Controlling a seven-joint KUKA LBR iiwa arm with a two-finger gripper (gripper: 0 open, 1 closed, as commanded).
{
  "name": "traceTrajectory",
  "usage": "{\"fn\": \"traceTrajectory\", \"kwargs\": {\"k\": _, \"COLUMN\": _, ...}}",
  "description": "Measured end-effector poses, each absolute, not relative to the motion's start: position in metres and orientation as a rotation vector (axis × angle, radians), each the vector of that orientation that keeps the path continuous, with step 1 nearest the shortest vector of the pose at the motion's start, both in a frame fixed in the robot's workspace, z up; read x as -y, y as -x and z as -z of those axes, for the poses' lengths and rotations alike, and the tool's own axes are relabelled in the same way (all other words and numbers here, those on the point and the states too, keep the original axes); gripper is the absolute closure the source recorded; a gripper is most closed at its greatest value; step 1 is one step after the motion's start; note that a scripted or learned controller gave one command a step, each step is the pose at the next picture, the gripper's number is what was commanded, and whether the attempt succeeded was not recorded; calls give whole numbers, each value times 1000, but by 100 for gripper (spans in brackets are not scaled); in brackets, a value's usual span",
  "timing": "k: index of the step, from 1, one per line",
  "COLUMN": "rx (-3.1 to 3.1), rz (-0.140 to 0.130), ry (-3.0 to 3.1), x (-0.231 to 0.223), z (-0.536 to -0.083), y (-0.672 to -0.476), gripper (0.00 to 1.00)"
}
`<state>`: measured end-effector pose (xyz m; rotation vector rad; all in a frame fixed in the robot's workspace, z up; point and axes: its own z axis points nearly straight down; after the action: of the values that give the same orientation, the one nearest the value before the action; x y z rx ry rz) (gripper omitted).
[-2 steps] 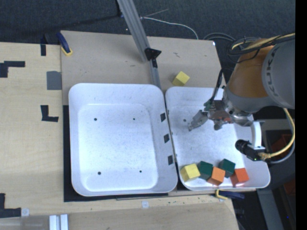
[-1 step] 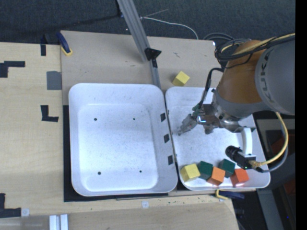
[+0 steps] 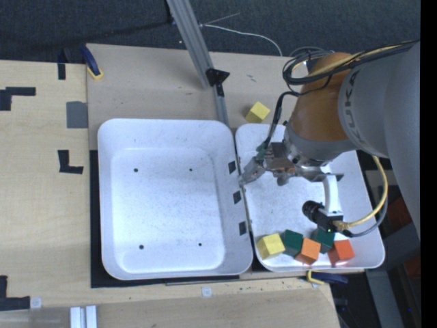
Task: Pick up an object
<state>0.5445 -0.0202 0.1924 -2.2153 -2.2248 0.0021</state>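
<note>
You're hanging the arm over the right bin, gripper sitting near its left wall, well away from the blocks; jaw state — can't tell, nothing seen between them. Blocks are clustering in the near corner: yellow, green, orange, red. Go for yellow, it's on the open left end.

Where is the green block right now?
The green block lies in the right bin, near its front edge, between the yellow block and the orange block.
</note>
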Motion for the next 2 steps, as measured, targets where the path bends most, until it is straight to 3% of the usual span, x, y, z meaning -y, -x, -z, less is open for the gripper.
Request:
{"fn": "traceTrajectory", "kwargs": {"k": 1, "rx": 2224, "rz": -2, "ry": 2216, "x": -1, "z": -191, "y": -548, "gripper": 0}}
{"fn": "traceTrajectory", "kwargs": {"k": 2, "rx": 2226, "rz": 4, "ry": 2224, "x": 20, "z": -259, "y": -559, "gripper": 0}}
